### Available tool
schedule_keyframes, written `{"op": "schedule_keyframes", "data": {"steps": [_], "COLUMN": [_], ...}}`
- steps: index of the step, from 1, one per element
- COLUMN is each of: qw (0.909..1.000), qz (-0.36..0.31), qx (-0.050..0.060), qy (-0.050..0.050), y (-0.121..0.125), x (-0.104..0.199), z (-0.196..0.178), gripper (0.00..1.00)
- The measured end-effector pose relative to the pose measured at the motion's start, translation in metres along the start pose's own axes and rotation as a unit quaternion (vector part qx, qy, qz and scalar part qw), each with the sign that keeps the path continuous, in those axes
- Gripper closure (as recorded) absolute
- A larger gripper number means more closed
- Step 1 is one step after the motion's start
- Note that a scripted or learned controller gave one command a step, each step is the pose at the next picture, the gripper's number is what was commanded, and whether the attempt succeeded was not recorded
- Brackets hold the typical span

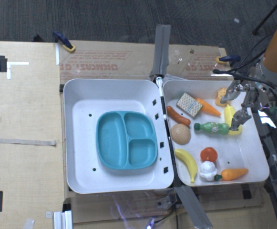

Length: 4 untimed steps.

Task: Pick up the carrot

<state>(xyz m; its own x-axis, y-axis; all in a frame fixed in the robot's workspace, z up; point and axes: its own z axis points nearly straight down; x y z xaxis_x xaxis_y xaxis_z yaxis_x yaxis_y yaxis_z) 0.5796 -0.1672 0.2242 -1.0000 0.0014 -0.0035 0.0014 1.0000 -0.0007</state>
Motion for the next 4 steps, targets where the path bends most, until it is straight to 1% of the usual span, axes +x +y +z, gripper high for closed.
{"op": "schedule_keyframes", "data": {"steps": [1, 2, 3, 4], "qw": [0.9992, 0.9916, 0.9917, 0.9917], "qz": [0.040, 0.129, 0.128, 0.128], "qx": [0.001, 0.000, 0.001, 0.001], "qy": [-0.006, 0.000, -0.004, -0.004], "y": [-0.043, 0.028, 0.028, 0.028], "x": [-0.042, -0.049, -0.051, -0.051], "z": [0.112, 0.131, 0.119, 0.119], "gripper": [0.00, 0.00, 1.00, 0.00]}}
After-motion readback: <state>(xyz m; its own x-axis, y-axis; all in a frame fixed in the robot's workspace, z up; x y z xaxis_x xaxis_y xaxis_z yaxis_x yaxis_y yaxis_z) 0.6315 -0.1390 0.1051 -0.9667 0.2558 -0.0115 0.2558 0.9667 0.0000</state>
